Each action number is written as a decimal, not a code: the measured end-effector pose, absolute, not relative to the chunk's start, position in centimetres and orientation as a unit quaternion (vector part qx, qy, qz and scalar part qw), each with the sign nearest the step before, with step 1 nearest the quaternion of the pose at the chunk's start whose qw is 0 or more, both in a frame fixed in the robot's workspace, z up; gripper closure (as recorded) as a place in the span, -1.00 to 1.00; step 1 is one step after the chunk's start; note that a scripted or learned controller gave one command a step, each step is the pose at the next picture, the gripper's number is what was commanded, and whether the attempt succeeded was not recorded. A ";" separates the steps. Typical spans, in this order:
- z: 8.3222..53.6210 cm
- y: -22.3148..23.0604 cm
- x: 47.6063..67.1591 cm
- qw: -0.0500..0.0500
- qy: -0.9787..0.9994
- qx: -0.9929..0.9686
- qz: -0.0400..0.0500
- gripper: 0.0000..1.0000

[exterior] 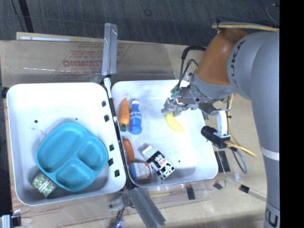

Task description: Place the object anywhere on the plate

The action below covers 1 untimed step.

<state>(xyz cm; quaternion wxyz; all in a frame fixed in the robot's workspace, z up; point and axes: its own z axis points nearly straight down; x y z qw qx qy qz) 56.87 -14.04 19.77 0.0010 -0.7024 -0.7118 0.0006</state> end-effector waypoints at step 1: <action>19.1 -7.0 50.2 0.002 -0.717 -0.697 0.001 1.00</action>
